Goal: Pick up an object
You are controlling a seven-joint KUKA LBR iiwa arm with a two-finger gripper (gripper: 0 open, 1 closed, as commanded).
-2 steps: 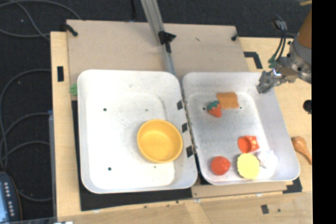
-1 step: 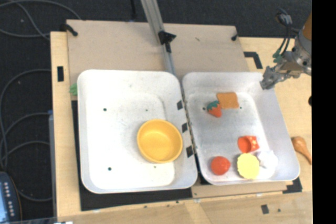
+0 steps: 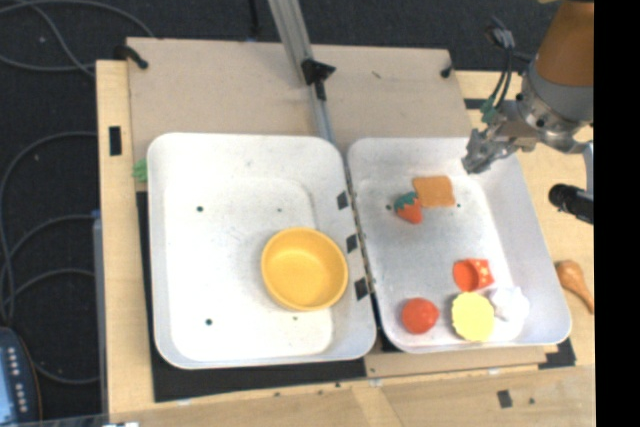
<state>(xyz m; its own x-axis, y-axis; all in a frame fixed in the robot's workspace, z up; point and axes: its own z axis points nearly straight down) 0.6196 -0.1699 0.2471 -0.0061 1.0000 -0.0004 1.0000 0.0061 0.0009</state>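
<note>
My gripper (image 3: 480,158) hangs over the far right part of the right bin (image 3: 520,215), just up and right of an orange-brown block (image 3: 433,191). Nothing shows between its fingers. A small red and green strawberry-like piece (image 3: 407,208) lies left of the block. Near the bin's front lie a red ball (image 3: 420,315), a yellow round piece (image 3: 473,316), a red-orange piece (image 3: 473,274) and a white piece (image 3: 510,303). A yellow bowl (image 3: 303,268) sits in the left bin (image 3: 200,215).
A metal post (image 3: 290,15) rises at a slant behind the bins' shared edge. An orange item (image 3: 572,281) lies on the bench right of the right bin. Cables run over the dark floor at left.
</note>
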